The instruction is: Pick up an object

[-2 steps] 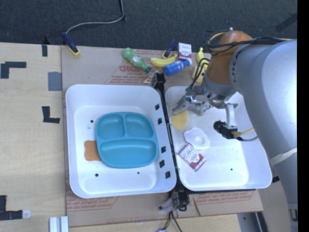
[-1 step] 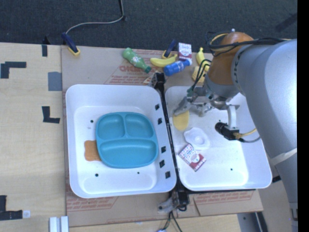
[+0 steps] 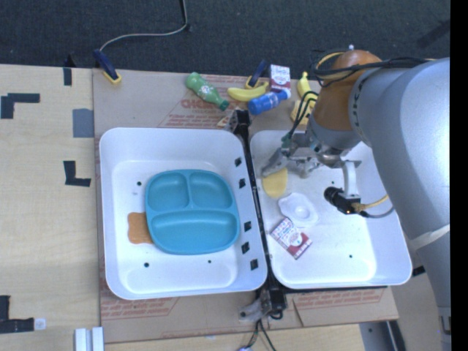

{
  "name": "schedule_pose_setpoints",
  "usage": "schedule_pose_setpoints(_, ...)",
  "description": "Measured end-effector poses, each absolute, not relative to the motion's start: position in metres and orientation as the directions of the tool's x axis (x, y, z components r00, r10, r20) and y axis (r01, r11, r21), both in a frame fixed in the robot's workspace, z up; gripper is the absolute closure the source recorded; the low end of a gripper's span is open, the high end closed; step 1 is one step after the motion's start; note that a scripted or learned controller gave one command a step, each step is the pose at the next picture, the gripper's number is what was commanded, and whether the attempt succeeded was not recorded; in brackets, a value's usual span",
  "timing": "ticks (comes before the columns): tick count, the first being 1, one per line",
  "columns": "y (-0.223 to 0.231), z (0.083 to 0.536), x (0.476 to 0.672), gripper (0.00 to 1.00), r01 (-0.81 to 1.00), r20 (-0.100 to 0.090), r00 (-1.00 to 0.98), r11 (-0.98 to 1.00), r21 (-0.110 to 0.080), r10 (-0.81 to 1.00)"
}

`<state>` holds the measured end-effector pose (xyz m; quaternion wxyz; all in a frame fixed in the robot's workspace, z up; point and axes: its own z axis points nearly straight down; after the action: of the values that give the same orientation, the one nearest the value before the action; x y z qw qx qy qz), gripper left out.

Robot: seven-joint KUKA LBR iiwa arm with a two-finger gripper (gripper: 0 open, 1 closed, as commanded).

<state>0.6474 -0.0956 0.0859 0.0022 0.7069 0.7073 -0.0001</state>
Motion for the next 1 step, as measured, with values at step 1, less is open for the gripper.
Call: schedule_pose_setpoints(1,-0.0966,0.0856,0.6516,0.00,1.000,-0.001,-0.001,0.001,0.001,1.000)
